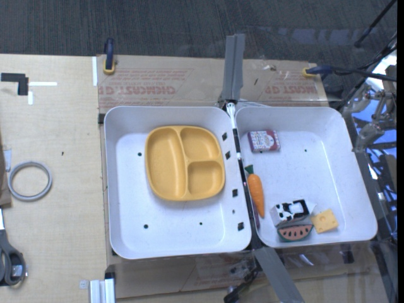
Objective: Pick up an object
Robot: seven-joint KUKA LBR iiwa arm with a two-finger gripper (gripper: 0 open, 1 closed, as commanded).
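The left white bin point(126, 188) holds a yellow three-compartment plate point(186, 163), lying flat toward its back. In the right white bin point(341, 169) a small maroon packet point(263, 141) lies near the back left. An orange toy carrot point(255, 193) rests along the left wall, pointing toward the front. At the front sit a black-and-white cow-patterned block point(291, 210), a watermelon slice point(295, 231) touching its front, and a yellow cheese wedge point(326, 221) just to the right.
A grey tape roll point(28, 180) and scissors point(11, 265) lie on the wooden bench to the left. A cardboard sheet point(164, 84) lies behind the bins. A grey bar point(233, 68) runs back from the bins' shared wall. Cables and metal frames point(379, 118) crowd the right side.
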